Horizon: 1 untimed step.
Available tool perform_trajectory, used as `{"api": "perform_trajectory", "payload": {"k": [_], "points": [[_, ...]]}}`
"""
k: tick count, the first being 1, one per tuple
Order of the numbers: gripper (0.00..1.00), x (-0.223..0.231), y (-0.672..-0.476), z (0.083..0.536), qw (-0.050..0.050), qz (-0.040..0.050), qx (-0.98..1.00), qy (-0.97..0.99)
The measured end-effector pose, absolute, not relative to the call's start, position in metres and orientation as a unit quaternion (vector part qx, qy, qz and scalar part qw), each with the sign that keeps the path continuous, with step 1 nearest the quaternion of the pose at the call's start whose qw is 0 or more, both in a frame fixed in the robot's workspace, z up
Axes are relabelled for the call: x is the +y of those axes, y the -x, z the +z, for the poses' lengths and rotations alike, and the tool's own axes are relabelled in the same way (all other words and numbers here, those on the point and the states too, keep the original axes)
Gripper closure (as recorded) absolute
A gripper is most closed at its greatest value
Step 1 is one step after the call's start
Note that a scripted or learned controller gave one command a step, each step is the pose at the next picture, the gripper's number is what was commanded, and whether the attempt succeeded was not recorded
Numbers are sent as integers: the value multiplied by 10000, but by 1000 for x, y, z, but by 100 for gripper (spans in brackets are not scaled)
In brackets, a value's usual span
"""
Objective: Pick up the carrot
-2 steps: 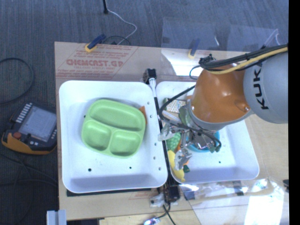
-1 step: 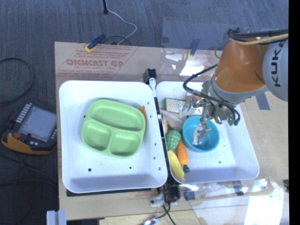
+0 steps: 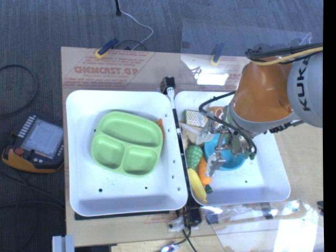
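Observation:
The carrot (image 3: 202, 170) is a small orange piece lying near the left wall of the right bin (image 3: 262, 185). It rests between a green bumpy vegetable (image 3: 194, 154) and a yellow banana (image 3: 197, 186). My gripper (image 3: 216, 159) hangs low over the right bin, just right of the carrot and slightly above it, in front of a blue bowl (image 3: 231, 159). The wrist and orange band cover the bin's far part. I see nothing held.
A green three-part plate (image 3: 127, 142) lies in the left bin (image 3: 84, 182), with a small orange thing (image 3: 159, 123) at its right edge. A patterned packet (image 3: 193, 118) sits at the back of the right bin. A handheld pendant (image 3: 37, 143) lies on the floor at left.

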<state>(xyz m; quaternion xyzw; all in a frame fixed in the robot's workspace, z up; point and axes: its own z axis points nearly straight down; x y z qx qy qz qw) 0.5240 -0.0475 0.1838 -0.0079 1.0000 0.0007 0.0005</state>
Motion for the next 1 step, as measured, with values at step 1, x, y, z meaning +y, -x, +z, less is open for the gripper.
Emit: {"api": "perform_trajectory", "payload": {"k": [1], "points": [[0, 34, -486, 184, -3, 0, 9985, -542]]}}
